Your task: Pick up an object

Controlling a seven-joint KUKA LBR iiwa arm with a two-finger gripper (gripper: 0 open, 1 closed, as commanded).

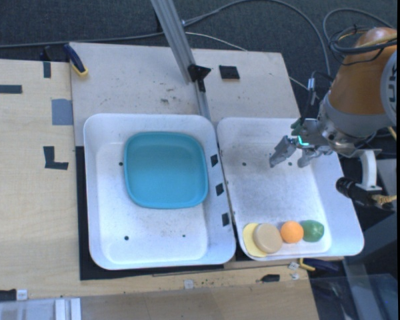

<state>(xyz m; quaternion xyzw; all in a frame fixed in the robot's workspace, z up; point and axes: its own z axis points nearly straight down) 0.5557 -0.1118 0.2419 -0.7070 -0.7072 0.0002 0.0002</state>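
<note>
Camera view, looking down at a slant on two shallow white bins side by side.

Left bin [100,199]: holds one blue square plate [165,169], lying flat, set toward the far half of the bin.

Right bin [273,192]: four small things bunched along the near edge, in a row. From left: a pale yellow disc [251,241], mostly under a tan round piece [268,237] that overlaps it; then an orange ball [292,232] touching the tan piece; then a green round piece [313,230] touching the orange ball.

Arm enters from the right, orange band [360,79] above the wrist. Gripper [292,157] hangs over the far right part of the right bin, well apart from the row of objects. Its two fingers [279,155] stand spread, nothing between them. Whether the tips touch the bin floor cannot be told.

Bench around the bins: pale board with dark tape marks at left, a grey metal bar [177,39] running down toward the gap between the bins, cables [253,5] across the dark floor at the top
</note>
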